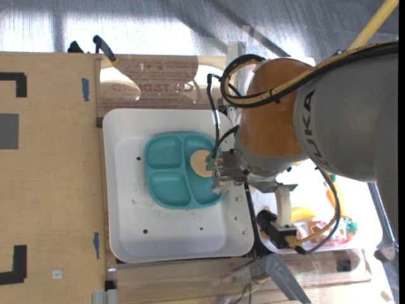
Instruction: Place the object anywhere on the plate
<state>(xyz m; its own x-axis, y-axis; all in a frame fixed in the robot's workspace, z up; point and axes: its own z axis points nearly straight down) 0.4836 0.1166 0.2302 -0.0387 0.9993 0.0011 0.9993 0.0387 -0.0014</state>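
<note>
- Arm (329, 106): grey with an orange band, above the bins.
- Gripper (217, 168): over the teal plate (168, 170); finger state cannot be told.
- Tan disc (200, 163): on the plate, beside the gripper.

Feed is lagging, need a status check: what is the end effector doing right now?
End effector: over the plate edge by a tan disc; grip state cannot be told.

Two white bins (126, 233) sit side by side on the bench (190, 274).

We can read part of the maker's name, the letters "UKA", on the grey arm (342, 113) at the frame's right; nothing else is legible.
</note>
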